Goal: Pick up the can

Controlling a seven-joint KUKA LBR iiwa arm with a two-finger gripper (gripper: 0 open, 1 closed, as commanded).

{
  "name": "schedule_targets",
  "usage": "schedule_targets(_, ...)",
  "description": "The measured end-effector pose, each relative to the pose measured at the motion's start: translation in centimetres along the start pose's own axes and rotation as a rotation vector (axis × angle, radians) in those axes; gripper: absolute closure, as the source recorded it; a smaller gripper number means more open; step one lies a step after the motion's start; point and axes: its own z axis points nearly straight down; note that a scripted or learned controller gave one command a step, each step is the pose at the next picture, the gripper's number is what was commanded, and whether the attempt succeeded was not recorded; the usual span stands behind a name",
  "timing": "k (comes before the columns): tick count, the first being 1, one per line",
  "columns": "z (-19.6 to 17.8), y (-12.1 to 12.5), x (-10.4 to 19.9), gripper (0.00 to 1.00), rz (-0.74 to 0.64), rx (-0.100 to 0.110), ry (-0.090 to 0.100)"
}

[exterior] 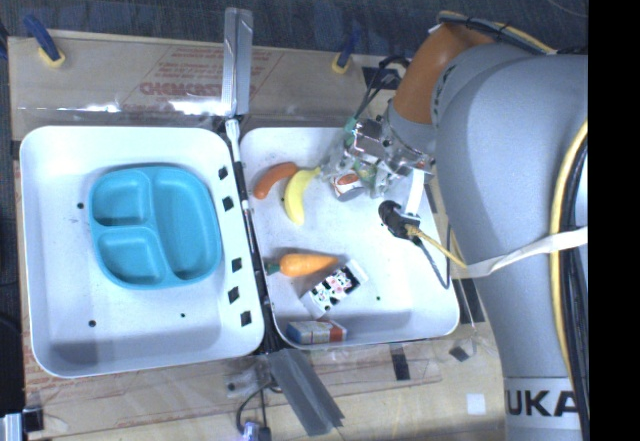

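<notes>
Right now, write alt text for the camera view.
The robot's gripper sits over a can in the right bin, beside a banana and two carrots. A blue divided plate lies in the left bin.

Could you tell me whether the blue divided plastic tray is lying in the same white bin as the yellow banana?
No, the blue divided plastic tray lies in the left bin; the yellow banana lies in the right one.

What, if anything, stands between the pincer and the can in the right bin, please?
Nothing visible does. The pincer is already right at the can, near the right bin's far wall. The closest neighbour, the banana, lies beside the can on its left, not between them. Whether the can is gripped cannot be told.
</notes>
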Motion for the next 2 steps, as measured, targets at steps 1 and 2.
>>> schedule_targets(1,-0.9,-0.1,-0.1,1.00,-0.008,0.006,-0.005)
schedule_targets(2,-6.9,0.8,0.2,1.00,-0.011,0.000,-0.006)
